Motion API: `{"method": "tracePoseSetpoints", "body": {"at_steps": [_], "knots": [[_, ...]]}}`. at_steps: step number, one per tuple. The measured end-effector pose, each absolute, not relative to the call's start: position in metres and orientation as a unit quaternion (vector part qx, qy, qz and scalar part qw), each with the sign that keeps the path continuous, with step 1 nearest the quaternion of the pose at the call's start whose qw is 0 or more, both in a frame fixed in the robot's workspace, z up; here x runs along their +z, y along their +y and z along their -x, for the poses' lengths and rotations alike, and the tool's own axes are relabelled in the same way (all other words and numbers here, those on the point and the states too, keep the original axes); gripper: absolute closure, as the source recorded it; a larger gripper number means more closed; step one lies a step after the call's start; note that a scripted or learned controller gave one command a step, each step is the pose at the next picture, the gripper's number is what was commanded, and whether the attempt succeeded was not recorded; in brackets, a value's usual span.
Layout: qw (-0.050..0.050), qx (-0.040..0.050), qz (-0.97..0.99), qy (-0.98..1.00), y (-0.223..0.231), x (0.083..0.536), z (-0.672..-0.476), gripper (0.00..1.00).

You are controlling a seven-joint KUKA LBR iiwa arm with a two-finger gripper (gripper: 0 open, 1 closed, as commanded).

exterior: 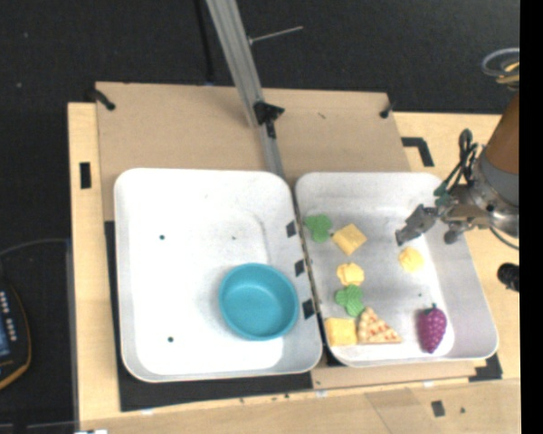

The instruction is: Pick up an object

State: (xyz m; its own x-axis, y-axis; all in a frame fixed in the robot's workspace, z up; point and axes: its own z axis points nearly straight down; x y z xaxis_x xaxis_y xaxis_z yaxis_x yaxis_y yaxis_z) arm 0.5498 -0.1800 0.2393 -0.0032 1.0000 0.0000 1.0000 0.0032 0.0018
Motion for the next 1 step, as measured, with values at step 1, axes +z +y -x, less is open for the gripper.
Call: {"method": "tracePoseSetpoints", "body": {"at_steps": [1], "knots": [[0.001, 0.0009, -0.706, 0.708, -0.18, 0.2393, -0.5498, 0.0]]}}
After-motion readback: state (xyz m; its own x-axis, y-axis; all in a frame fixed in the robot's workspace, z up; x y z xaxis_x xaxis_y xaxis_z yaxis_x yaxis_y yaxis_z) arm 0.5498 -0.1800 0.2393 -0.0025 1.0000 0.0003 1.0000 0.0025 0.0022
